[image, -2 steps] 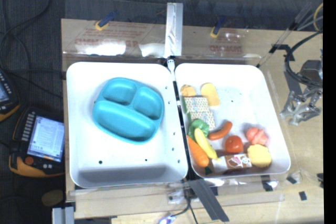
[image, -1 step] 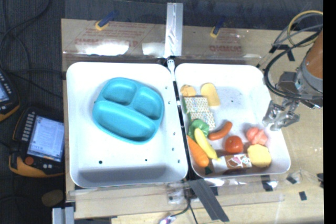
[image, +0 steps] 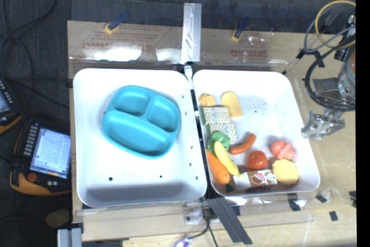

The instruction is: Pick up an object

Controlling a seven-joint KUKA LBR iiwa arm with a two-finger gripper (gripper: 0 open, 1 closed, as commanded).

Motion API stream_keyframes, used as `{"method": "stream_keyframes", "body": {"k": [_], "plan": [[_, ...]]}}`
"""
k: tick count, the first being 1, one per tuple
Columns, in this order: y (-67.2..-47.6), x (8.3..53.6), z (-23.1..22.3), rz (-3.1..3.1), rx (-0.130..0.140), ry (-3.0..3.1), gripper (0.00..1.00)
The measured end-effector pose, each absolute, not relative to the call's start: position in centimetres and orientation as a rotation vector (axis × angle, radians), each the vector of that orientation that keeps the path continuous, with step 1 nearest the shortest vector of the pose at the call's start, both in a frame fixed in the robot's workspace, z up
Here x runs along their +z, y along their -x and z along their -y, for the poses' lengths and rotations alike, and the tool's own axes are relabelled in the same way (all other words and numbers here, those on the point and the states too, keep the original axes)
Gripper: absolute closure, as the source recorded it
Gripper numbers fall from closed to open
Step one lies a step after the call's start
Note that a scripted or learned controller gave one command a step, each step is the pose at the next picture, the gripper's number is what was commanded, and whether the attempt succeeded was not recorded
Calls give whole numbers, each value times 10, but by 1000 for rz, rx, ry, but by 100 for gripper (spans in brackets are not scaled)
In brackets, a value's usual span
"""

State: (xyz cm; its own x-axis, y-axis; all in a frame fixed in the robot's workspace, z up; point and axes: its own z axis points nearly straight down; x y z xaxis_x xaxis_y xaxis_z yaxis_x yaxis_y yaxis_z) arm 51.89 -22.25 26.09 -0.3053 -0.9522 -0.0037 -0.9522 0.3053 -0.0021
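looking down at a slant on a brown tabletop (image: 341,194) with two shallow white bins side by side. left bin (image: 87,124) carries a blue divided plate (image: 140,120) with three compartments, sitting a little far of the bin's middle, tilted in plan.

right bin (image: 289,95) carries the toy food, crowded into its near and left part:
- yellow block (image: 231,103) at far left, a tan piece (image: 206,100) just beside it on its left
- patterned green-and-white packet (image: 219,121) just near of those, touching or nearly so
- green leafy piece (image: 218,139) near of the packet
- banana (image: 226,159) lying at a slant, running from the green piece toward the near right
- carrot (image: 217,170) left of the banana, touching it, hard against the bin's left wall
- sausage (image: 242,143) right of the banana, at a slant
- red tomato-like piece (image: 257,159) near of the sausage
- pink-red round fruit (image: 282,150) toward the right wall
- yellow lump (image: 285,171) just near of that fruit
- dark flat packet with label (image: 258,179) along the near wall, between carrot and yellow lump

far right part of this bin is bare white.

arm (image: 347,75) at the right edge, off the bins, with looped cables around it. gripper (image: 321,124) hangs over the tabletop just beside the right bin's right wall, well apart from all the food, nothing between the jaws. jaws too small and blurred: cannot tell if apart or together.
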Motion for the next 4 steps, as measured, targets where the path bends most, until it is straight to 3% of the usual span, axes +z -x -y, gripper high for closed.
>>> {"method": "stream_keyframes", "body": {"k": [1, 2, 3, 4], "plan": [[-513, 91, 222, -2445, -12, 1964, 100], [-486, 189, 223, -2582, 1, 1788, 100], [-486, 189, 223, -2582, 1, 1788, 0], [-489, 97, 212, -2339, 8, 2076, 0]]}}
